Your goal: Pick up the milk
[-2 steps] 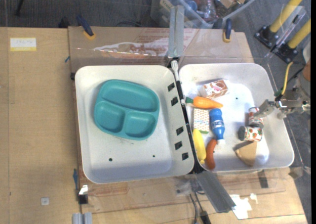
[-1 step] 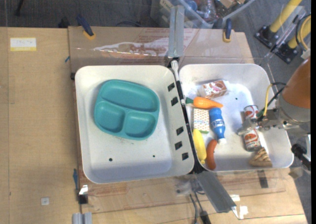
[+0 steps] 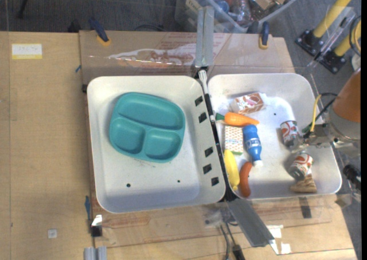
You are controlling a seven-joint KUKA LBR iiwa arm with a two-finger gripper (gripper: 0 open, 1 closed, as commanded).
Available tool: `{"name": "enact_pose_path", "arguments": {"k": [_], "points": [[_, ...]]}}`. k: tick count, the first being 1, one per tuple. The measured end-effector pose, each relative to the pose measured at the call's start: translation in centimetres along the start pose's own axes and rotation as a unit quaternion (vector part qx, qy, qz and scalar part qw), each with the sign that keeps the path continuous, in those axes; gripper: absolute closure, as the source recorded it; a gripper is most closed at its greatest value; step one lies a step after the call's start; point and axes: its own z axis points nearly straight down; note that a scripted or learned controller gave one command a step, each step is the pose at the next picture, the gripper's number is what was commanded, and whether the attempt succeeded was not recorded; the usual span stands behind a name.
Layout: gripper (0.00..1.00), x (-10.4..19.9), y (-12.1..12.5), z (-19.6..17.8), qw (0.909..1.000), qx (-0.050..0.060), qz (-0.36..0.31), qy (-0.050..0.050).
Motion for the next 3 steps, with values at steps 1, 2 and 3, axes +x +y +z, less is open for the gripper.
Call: {"name": "enact_pose_path", "arguments": {"k": [1, 2, 3], "points": [[0.0, 0.4, 0.1, 0.0, 1.0, 0.001, -0.002, 0.003], [0.0, 0.0, -3.4, 1.1, 0.9998, 0.002, -0.02, 0.007], [1.0, -0.6, -3.1, -0.1, 0.9999, -0.003, -0.017, 0.002]]}}
